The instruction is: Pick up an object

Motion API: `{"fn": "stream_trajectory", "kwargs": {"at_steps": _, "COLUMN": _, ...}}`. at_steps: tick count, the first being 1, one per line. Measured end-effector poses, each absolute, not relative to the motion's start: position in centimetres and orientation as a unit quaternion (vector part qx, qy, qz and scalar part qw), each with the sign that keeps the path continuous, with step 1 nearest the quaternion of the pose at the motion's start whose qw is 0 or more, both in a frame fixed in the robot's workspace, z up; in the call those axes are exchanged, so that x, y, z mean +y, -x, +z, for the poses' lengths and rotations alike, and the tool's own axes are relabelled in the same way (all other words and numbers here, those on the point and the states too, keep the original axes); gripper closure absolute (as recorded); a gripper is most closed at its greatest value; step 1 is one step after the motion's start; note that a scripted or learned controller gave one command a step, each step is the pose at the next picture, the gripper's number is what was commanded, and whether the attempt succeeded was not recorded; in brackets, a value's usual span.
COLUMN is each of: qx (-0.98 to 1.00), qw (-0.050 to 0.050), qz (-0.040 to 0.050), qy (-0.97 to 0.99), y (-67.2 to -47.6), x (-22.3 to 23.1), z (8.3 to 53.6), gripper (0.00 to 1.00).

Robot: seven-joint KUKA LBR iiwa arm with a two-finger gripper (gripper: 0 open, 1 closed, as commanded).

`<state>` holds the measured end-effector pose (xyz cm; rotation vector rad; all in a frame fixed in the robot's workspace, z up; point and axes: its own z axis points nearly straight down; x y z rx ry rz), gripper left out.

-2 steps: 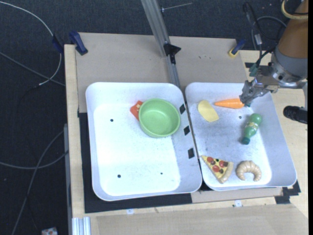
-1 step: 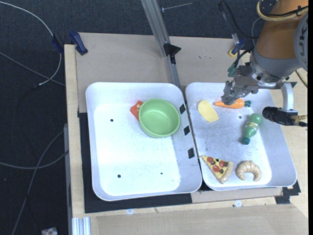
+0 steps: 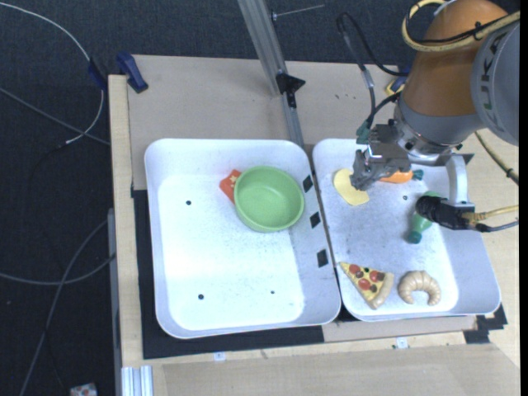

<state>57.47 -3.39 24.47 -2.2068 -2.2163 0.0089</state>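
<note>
The gripper point(image 3: 365, 174), state unclear, hangs touching the yellow piece's point(image 3: 351, 190) upper right edge.

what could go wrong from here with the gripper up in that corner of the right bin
1. The gripper sits between a flat yellow piece and an orange item, so it may close on neither or merely nudge one away.
2. The yellow piece looks thin and lies flat, so the fingers could slide over it.
3. This is close to the right bin's far wall and the divider, so a descent here might clip a rim.
</note>
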Motion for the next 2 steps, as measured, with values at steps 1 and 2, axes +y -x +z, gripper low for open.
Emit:
{"fn": "stream_trajectory", "kwargs": {"at_steps": 1, "qx": -0.709, "qw": 0.008, "qz": 0.0036, "qy": 0.705, "y": -56.2, "x": 1.8, "z": 23.3, "gripper": 1.0}}
{"fn": "stream_trajectory", "kwargs": {"at_steps": 2, "qx": -0.709, "qw": 0.008, "qz": 0.0044, "qy": 0.705, "y": -55.0, "x": 7.7, "z": 22.5, "gripper": 1.0}}
